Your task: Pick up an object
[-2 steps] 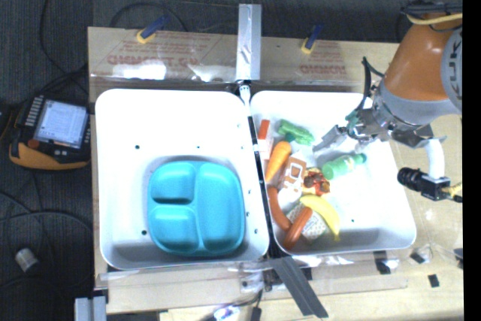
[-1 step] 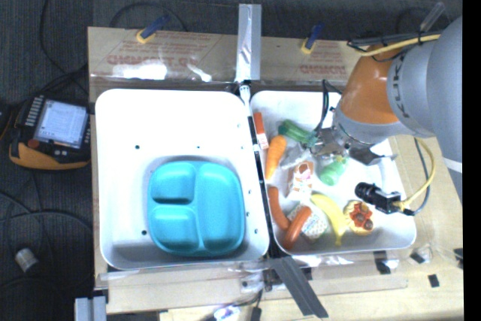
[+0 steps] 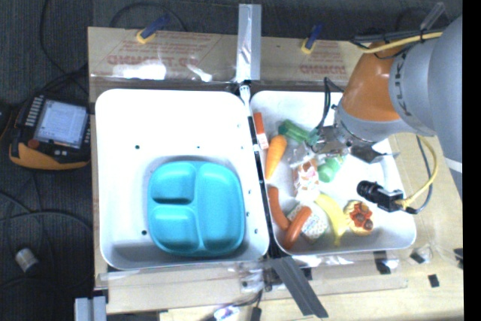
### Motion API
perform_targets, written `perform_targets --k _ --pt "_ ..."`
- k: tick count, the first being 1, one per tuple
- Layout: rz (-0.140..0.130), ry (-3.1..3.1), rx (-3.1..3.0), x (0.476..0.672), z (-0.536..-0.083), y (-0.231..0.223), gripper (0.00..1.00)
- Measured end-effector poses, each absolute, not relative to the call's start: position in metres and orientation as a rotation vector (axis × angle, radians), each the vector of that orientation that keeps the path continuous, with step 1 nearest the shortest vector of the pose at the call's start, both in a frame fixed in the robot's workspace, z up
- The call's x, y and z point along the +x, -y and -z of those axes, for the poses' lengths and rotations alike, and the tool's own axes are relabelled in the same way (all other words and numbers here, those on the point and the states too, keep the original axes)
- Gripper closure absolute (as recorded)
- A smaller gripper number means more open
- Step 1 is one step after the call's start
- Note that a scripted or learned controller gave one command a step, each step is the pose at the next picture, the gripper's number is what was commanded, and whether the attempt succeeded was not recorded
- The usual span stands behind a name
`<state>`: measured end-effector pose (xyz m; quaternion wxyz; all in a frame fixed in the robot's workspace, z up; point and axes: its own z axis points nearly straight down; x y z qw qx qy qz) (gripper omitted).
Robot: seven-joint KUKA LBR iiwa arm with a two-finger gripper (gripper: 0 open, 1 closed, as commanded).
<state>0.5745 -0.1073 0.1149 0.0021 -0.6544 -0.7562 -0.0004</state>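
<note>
My gripper (image 3: 328,149) is low in the right bin (image 3: 398,233), among a pile of toy food. Right under it lies a small green piece (image 3: 328,171), and a white and red packet (image 3: 305,177) is just to its left. An orange carrot (image 3: 275,152) and a green vegetable (image 3: 296,133) lie further left, near the divider. Toward the front of the bin are a red sausage (image 3: 296,225), a yellow banana (image 3: 334,213) and a red and orange item (image 3: 360,216). Nothing is visibly lifted.
The left bin (image 3: 128,124) holds a blue compartment tray (image 3: 197,207). A black cable plug (image 3: 374,193) hangs over the right bin's right side. The grey arm with its orange band (image 3: 376,90) covers that bin's back right corner.
</note>
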Motion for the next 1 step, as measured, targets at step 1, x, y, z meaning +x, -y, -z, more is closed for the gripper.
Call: perform_targets --k 1 --pt "-0.008 1.853 -2.532 0.5087 -0.1822 0.0544 1.00"
